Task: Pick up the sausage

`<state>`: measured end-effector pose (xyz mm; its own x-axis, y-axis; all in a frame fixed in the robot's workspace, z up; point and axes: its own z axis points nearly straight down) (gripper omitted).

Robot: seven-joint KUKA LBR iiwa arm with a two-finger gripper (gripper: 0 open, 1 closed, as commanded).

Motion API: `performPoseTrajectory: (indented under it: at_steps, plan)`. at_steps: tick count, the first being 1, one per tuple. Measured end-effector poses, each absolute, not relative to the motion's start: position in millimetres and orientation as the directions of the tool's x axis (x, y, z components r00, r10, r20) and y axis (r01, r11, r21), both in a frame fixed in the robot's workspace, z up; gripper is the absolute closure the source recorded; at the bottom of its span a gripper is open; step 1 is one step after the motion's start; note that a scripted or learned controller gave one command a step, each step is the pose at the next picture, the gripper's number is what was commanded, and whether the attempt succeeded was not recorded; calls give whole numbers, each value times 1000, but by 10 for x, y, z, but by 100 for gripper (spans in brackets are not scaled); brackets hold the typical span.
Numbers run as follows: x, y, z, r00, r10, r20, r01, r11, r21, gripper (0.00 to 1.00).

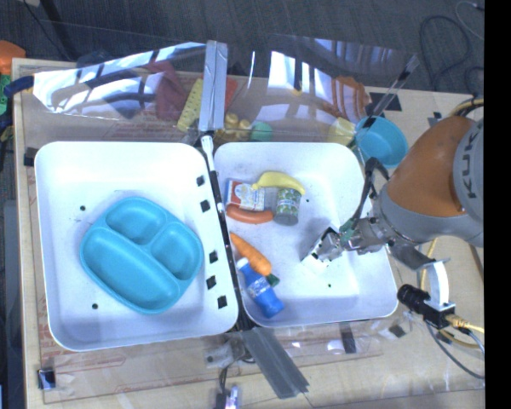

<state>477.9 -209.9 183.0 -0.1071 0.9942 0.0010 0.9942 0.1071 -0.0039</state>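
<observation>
My claw hangs low over the right bin, toward its right side, and from this angle I cannot tell how it is set. The sausage lies well to its left, near the bin's upper middle, just under a small packet and beside a banana and a jar. A carrot and a blue bottle lie lower left. The left bin holds a blue divided plate.
</observation>
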Motion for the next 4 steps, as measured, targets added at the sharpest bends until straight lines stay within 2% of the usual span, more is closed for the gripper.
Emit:
performPoseTrajectory:
  at_steps: [2,3,4]
  plan:
    - [4806,-2094,1985,-118,993,3,993,118,-11,100]
    - [4839,-2094,1642,-410,912,5,912,410,-4,100]
    - [4852,-2092,1722,-414,910,7,910,414,-6,100]
